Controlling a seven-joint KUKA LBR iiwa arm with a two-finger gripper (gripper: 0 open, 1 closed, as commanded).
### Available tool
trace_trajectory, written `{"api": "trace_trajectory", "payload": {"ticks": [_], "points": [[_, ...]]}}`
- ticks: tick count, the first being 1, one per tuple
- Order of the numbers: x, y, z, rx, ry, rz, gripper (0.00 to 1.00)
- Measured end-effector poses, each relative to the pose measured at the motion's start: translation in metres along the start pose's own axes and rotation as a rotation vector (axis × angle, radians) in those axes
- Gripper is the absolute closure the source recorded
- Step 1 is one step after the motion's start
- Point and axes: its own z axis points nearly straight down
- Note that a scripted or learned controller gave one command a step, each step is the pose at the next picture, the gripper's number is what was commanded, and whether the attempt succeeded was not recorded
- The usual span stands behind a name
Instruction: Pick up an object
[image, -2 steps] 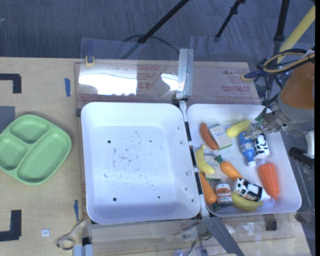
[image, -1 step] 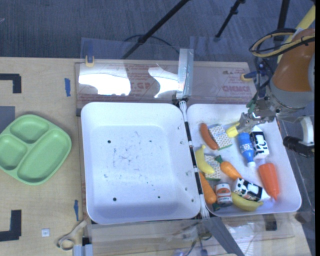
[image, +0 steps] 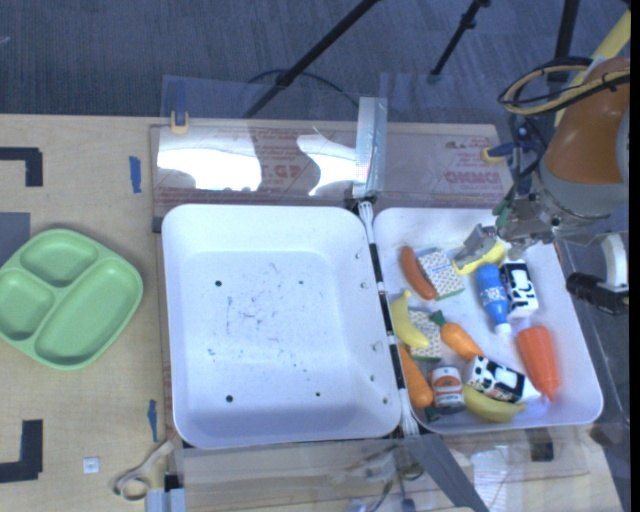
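Gripper above right bin, blue bottle just below.

**Left bin open, right bin crowded**

The left bin offers bare floor throughout. The right bin is packed: carrots, bananas, a blue bottle and small packets lie close together, leaving narrow gaps.

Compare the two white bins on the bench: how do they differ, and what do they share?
The left bin has a bare, scuffed floor; the right bin is crowded with toy food. The left bin looks wider than the right bin. The gripper hangs over the right bin, not the left. Both are shallow, white and round-cornered.
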Motion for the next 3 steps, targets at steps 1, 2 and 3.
{"api": "trace_trajectory", "payload": {"ticks": [1,2,3], "points": [[-0.048,-0.014,0.073,-0.006,-0.001,0.052,0.0],[-0.078,-0.007,0.089,-0.034,0.006,0.081,0.0],[-0.078,-0.001,0.074,-0.049,-0.001,0.075,1.0]]}}
